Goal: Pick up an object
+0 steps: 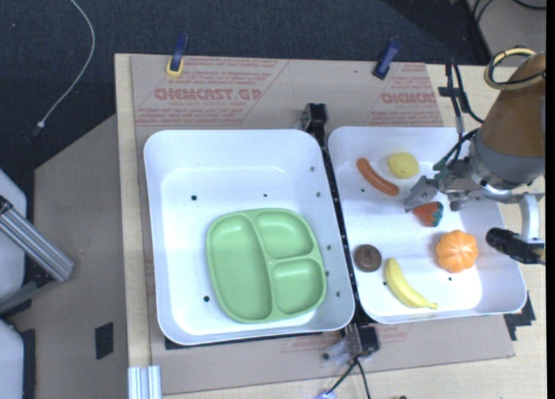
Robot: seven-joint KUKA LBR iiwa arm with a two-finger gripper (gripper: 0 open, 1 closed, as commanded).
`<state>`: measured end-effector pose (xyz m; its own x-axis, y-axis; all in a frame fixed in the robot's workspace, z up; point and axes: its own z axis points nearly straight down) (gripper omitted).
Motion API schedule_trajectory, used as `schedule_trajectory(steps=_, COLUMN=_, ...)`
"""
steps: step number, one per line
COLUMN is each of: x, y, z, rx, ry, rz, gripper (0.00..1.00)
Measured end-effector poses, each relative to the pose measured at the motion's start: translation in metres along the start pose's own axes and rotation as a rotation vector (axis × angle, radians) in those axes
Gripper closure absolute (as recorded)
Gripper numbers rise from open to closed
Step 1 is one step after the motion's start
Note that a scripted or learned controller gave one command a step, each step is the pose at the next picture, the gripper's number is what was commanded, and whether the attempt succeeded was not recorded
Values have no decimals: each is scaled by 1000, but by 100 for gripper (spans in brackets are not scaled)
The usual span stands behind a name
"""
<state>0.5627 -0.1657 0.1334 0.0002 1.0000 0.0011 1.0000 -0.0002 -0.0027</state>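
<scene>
Fingers: grey metal two-finger gripper point(427, 199) on the grey arm with the orange band point(515, 124), low over the right shallow white plastic bin point(494, 300). Whether the fingers stood open or closed could not be told; the tips merged with the item under them.

Camera view, right bin, item nearest the fingers: small red object with a green end, possibly a toy strawberry or pepper point(428, 212). It lay directly under and just in front of the fingertips, apparently touching them; nothing showed it clamped. Its shape was compact, with no clear long axis. Judged the likely target of the pick.

Same bin, other items: orange-red toy sausage point(377, 177), just left of the fingers, long axis slanting from upper left to lower right; round yellow toy lemon point(402, 164), just above and left of the fingers; round orange toy fruit point(456, 251), just below and right of the red object; yellow toy banana point(408, 285), near the front rim; small brown round piece point(368, 257), by the left wall.

Left bin: shallow white plastic bin point(173, 172), holding a light green three-compartment plastic plate point(264, 263).

Surface: both bins stood side by side on a brown protective sheet with red print over the counter point(269, 89), held by clamps at the far edge.

Room: tight around the red object; judged that a descent could nudge the orange fruit or the sausage.
</scene>
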Motion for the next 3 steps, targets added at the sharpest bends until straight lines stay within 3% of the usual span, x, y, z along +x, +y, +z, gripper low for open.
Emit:
schedule_trajectory(steps=1, x=0, y=0, z=51, rx=1, ry=0, rz=1, gripper=0)
schedule_trajectory(steps=2, x=0, y=1, z=38, rx=-5, ry=-2, rz=0, gripper=100)
schedule_trajectory(steps=3, x=10, y=7, z=-16, rx=-9, ry=-3, rz=-2, gripper=100)
